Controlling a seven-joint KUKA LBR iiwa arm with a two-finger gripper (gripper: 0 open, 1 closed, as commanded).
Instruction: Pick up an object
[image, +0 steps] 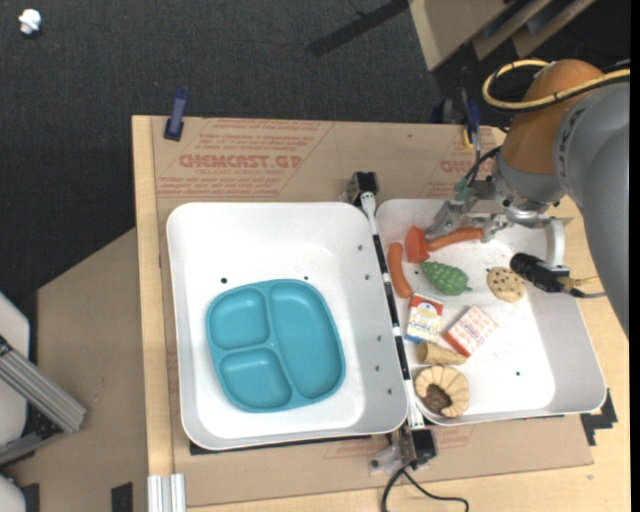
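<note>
Two shallow white bins sit side by side on the worktop (300, 150). Nearest the camera, at the front rim of the right bin (560, 385), is a round brown pastry-like piece (442, 389), with a tan wedge (440, 351) just behind it. A little further in lie a small colourful carton (424, 319) and a red-and-white packet (471, 328), close together. The left bin (200, 240) holds a teal divided plate (275, 343) and nothing else I can make out.

Further back in the right bin there is a green bumpy toy (444, 276), a round cookie (506, 283) off to its right, and a red sausage (399, 269) lying along the divider. Behind those, an orange-red carrot-like piece (455, 238) lies slanted, and the pincer (452, 222) hangs right over it, low at the back of the bin.

From where I stand the arm's body blocks the tips, so I cannot tell how wide the pincer is or whether it has anything between its fingers; it may just be touching the orange piece. I would judge this as the grasping step, on or just beside that piece.

Next, the move calls for a firm closure across the narrow body of the piece and a straight lift clear of the green toy and the bin wall.
</note>
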